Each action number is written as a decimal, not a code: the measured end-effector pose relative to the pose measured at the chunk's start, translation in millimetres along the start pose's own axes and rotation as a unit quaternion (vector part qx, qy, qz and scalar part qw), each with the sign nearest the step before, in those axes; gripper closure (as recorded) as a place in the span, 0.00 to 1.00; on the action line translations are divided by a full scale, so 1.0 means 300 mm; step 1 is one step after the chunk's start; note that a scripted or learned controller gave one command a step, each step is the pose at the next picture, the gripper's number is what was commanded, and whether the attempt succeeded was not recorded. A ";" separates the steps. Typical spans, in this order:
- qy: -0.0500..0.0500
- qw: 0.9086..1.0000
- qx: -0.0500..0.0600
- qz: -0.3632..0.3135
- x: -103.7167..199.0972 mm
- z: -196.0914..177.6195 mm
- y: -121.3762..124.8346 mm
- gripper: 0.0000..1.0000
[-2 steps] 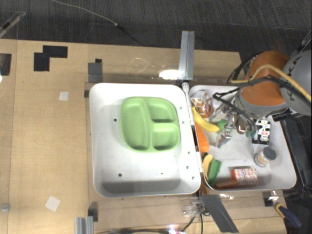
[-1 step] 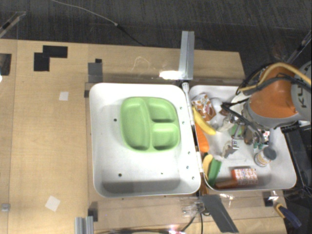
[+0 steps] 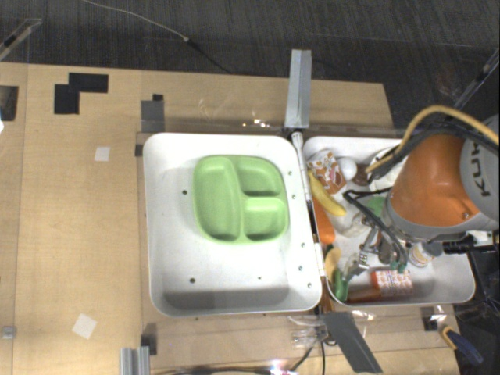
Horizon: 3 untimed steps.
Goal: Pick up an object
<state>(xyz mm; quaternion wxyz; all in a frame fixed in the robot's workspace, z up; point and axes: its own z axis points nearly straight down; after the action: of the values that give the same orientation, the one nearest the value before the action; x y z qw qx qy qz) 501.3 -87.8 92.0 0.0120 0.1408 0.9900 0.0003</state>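
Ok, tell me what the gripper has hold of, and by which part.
Cannot be told: the gripper is down among the right bin's clutter, its tips hidden.

Grey arm (image 3: 476, 170), orange band (image 3: 430, 182), yellow and black cables (image 3: 437, 116).

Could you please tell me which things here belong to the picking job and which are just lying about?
Job:
gripper, low in the right bin
banana
red packet
orange item

Lying about:
green tray, in the left bin
cable behind the bench
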 end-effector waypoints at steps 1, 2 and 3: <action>0.007 1.000 0.001 -0.012 -0.399 0.018 0.101 0.00; 0.003 0.999 0.000 -0.040 -0.093 0.002 -0.006 0.00; 0.001 0.999 -0.001 0.043 -0.121 0.004 -0.052 0.00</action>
<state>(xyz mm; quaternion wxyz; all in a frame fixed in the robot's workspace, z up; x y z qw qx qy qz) 531.9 -113.1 91.6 0.0110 0.1834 0.9830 0.0019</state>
